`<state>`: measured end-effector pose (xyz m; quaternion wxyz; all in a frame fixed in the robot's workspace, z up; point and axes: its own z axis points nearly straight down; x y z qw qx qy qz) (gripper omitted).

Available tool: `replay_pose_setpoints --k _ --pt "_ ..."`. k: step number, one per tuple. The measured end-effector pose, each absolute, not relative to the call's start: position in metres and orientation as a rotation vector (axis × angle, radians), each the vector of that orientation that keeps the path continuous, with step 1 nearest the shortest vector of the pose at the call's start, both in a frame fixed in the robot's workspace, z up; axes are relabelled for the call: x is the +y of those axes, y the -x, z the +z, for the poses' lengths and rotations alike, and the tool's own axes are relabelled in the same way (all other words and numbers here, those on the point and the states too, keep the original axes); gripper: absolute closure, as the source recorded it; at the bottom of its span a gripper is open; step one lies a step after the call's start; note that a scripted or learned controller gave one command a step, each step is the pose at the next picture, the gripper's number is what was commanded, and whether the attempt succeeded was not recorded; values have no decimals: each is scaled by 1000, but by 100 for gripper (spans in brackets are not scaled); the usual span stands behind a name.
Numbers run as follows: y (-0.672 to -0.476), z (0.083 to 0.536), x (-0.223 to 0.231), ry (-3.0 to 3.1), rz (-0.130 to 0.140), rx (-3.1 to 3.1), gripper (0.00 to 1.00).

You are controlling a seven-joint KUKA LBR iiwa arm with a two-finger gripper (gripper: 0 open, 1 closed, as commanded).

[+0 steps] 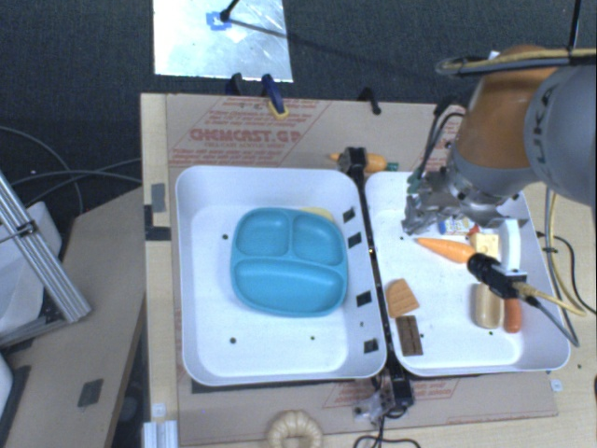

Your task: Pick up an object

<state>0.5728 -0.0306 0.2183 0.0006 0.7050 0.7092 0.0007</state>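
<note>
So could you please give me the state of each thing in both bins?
Blue plate: flat in left bin, upright.
Carrot: lying in right bin, beside gripper.
Bread slice: lying flat, untouched.
Brown block: lying flat near divider.
Gripper: low in right bin, nothing visibly held.

The counter (pixel 112 250) is covered by a printed cardboard sheet (pixel 252 129), on which two shallow white bins are set side by side, touching: the left bin (pixel 201 278) and the right bin (pixel 448 343). A pale ring-shaped item (pixel 294 429) is seen at the front edge.
</note>
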Motion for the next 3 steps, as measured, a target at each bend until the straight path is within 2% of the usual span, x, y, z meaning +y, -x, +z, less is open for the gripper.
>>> replay_pose_setpoints --k 1,2,3 --pt "-577 223 -14 -2214 2 2228 100" --pt "-571 215 -21 -2220 0 2221 100" --pt "-573 227 -13 -2215 3 2226 100"
